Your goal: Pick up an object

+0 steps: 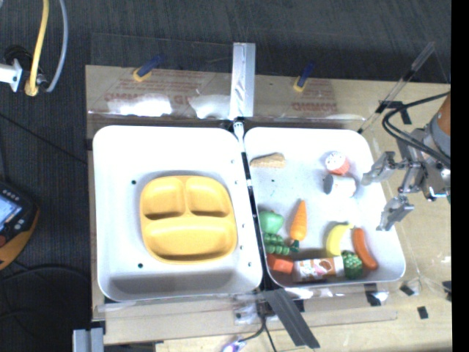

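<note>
My gripper hangs over the right rim of the right bin. Its two fingers stand apart, open, with nothing between them. Left of it in the bin lie a red-and-white can, a carrot, a yellow fruit and a sausage. A bread piece lies at the bin's back left. Along the front wall are a labelled bottle, a broccoli piece, a green pepper and green beans.
The left bin holds a yellow compartment tray. A metal divider post stands behind the seam between the bins. Cables run from the arm at the far right.
</note>
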`<state>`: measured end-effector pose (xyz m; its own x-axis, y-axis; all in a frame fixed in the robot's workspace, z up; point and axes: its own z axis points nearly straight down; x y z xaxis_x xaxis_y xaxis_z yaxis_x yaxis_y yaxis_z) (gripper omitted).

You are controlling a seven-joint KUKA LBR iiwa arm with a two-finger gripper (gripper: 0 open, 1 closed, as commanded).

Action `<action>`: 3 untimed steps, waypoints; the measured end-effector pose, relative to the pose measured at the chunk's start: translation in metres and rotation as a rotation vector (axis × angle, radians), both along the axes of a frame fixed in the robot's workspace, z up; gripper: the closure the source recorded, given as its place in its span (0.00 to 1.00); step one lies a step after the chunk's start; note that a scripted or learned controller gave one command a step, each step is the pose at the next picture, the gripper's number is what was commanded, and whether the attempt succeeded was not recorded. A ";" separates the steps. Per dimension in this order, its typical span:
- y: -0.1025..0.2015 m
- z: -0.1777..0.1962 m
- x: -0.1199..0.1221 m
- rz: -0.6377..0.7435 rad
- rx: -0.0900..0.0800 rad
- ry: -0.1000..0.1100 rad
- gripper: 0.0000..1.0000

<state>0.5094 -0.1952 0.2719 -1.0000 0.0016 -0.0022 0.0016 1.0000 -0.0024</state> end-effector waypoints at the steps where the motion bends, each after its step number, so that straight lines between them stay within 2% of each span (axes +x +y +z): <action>1: 0.017 -0.175 0.038 -0.028 -0.001 0.000 0.00; 2: 0.069 -0.181 0.041 0.134 -0.006 -0.012 0.00; 3: 0.094 -0.180 0.031 0.174 -0.008 -0.015 0.00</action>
